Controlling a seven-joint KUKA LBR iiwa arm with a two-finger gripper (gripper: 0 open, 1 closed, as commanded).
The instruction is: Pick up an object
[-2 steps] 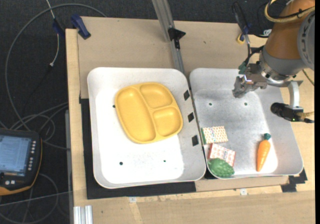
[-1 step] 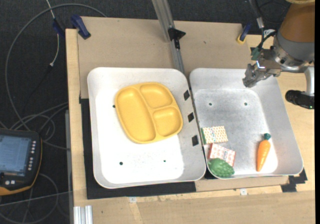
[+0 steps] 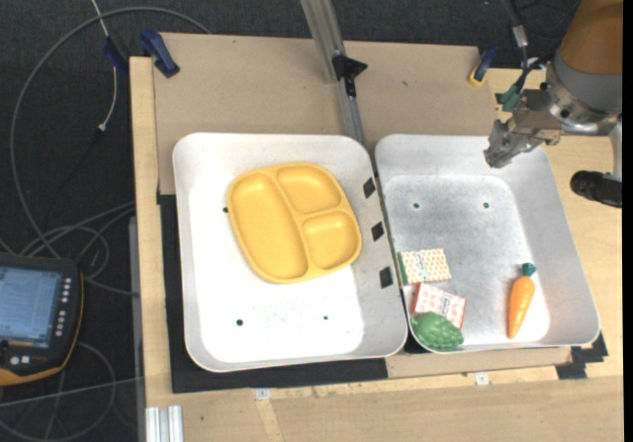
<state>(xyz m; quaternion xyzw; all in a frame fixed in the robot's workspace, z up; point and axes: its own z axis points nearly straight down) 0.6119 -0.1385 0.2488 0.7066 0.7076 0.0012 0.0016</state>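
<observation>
The orange plastic carrot [image 3: 520, 304] lies near the right white bin's [image 3: 465, 203] front right corner, beside small packets [image 3: 431, 282]. The tool [image 3: 501, 150] hovers over the far rim; its spread I cannot tell. It should probably descend centred, crosswise to the carrot.

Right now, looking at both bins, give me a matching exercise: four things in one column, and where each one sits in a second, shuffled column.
Things:
1. yellow divided tray
2. toy carrot
3. green toy vegetable
4. hand

Places:
A. near edge of the right bin, by the divider
B. over the right bin's far right corner
C. left bin
D. right bin, near right side

Pairs: 1-C, 2-D, 3-A, 4-B
</observation>
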